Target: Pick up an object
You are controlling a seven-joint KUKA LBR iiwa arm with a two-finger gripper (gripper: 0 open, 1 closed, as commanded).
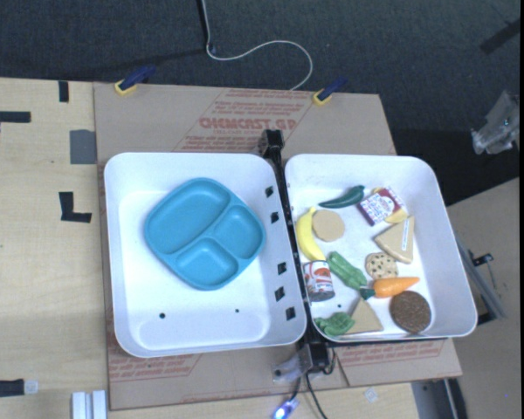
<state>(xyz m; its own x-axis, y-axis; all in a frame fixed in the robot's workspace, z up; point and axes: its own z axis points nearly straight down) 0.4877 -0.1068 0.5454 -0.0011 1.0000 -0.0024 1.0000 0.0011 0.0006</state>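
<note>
The right bin (441,225) holds several toy foods. A yellow banana (307,236) lies by its left wall, beside a round tan cracker (328,226). Above them are a dark green pepper (342,198) and a red packet (378,205). A cheese wedge (397,238) and a chip cookie (381,264) lie to the right. Lower down are a green pod (347,270), an orange carrot (393,285), a small can (320,280), a brown round patty (410,311), a tan triangle (365,317) and a green leaf (334,325).
The left bin (127,234) holds a blue divided plate (205,232). Both bins rest on a cardboard sheet (236,120) on the bench. A white cable (244,55) loops behind it. A blurred grey shape (498,129) hangs at the far right, off the bins.
</note>
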